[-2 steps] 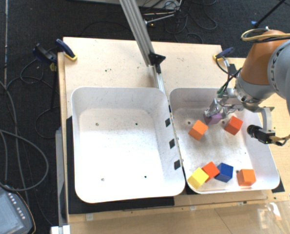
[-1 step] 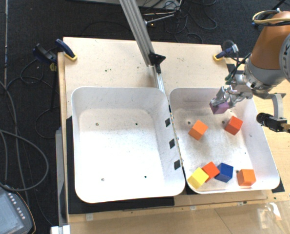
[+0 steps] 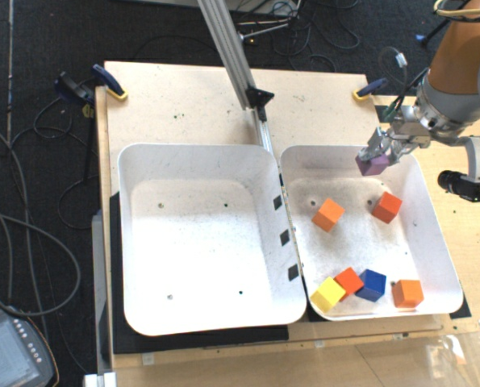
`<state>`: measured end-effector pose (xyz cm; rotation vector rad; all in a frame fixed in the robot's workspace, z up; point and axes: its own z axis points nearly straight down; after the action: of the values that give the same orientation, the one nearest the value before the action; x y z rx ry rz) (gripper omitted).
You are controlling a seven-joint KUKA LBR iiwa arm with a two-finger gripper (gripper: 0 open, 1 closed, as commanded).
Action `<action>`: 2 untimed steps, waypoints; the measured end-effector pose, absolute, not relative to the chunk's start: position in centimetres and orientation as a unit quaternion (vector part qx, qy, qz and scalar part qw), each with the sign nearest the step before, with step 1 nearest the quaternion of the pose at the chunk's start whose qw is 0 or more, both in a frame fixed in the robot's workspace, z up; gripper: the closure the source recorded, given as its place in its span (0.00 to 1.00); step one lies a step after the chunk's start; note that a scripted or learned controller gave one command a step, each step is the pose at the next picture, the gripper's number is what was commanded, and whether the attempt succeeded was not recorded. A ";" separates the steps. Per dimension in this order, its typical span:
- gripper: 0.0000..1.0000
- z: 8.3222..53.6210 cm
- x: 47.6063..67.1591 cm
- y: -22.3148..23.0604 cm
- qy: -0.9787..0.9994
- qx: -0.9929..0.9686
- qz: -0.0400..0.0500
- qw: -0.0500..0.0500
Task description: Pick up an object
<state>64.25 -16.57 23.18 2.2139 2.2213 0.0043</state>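
My gripper [image 3: 378, 157] hangs above the far edge of the right bin [image 3: 433, 240], shut on a purple block [image 3: 373, 164] that shows between its fingers, lifted off the bin floor. Below it in the bin lie an orange block [image 3: 329, 214] and a red-orange block [image 3: 386, 206]. Near the bin's front sit a yellow block [image 3: 328, 294], a small orange block [image 3: 349, 280], a blue block [image 3: 372, 285] and another orange block [image 3: 407, 293].
The left bin [image 3: 143, 216] lies beside the right one, with a divider ridge between them. A slanted metal rail [image 3: 231, 47] crosses the back of the bench. Clamps [image 3: 110, 83] hold the board's far corners.
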 end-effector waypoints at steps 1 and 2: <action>1.00 28.0 64.4 -16.6 0.708 0.706 0.001 0.003; 1.00 28.3 65.4 -11.3 0.710 0.705 0.001 0.000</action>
<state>65.39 -11.28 28.25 2.2129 2.2289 0.0034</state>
